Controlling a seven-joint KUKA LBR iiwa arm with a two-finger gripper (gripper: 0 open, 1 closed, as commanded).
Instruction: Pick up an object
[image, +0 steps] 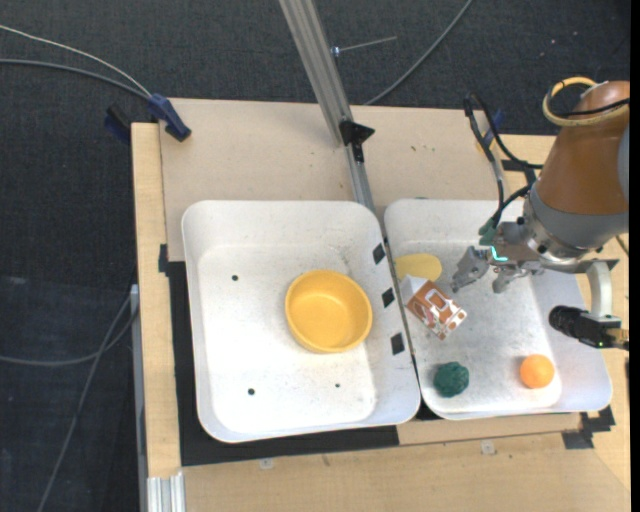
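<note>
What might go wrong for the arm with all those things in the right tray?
The fingers hang spread above the right bin, holding nothing. The checkered box lies tilted beside the dividing wall, so a grasp may slip or bump that wall. The orange ball could roll away if nudged.

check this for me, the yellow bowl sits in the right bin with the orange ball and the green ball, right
Not quite. The camera view shows the yellow bowl in the left bin, alone. The orange ball and the green ball are in the right bin, as you said.
</note>
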